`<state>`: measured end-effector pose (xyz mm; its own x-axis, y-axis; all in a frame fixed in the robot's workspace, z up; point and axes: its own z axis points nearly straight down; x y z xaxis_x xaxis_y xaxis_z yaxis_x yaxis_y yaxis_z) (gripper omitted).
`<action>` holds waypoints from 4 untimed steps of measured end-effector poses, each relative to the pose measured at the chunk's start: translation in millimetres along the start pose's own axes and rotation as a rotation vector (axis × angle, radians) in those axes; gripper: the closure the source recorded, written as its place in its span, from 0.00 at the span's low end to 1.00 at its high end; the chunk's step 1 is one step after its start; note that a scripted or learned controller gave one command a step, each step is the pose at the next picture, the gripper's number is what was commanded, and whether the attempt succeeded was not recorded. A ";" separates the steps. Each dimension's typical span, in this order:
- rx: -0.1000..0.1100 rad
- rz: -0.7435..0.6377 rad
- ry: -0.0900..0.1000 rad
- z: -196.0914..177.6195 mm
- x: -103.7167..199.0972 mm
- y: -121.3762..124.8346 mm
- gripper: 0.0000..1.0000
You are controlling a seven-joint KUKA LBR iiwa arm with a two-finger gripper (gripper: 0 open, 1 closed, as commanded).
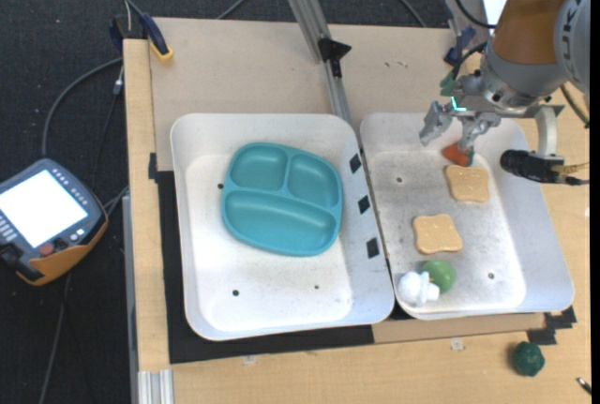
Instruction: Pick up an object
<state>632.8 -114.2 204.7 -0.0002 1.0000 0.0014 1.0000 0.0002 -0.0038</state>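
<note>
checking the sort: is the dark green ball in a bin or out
Out. The dark green ball lies on the bare bench past the right bin, near its front corner.

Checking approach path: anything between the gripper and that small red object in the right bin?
Nothing visible. The gripper hangs right over the red object at the right bin's far end; the nearest toast piece lies beside it, toward the camera.

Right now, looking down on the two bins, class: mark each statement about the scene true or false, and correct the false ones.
1. The teal plate lies in the left bin. True.
2. Two tan toast-like pieces lie in the right bin. True.
3. The gripper hangs over the left bin. False: it is over the right bin's far end, by a small red object.
4. The dark green ball sits inside a bin. False: it rests on the bench outside.
</note>
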 end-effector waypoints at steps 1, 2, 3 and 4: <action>-0.003 0.000 0.000 -1.6 0.0 0.9 0.00; -0.001 -0.001 -0.001 40.3 1.9 5.8 0.00; 0.003 -0.001 0.000 103.3 5.4 6.3 0.00; -0.003 -0.001 -0.001 118.7 5.9 7.3 0.00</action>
<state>639.6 -108.1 85.9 -0.0012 1.0000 0.0002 1.0000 0.0012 -0.0006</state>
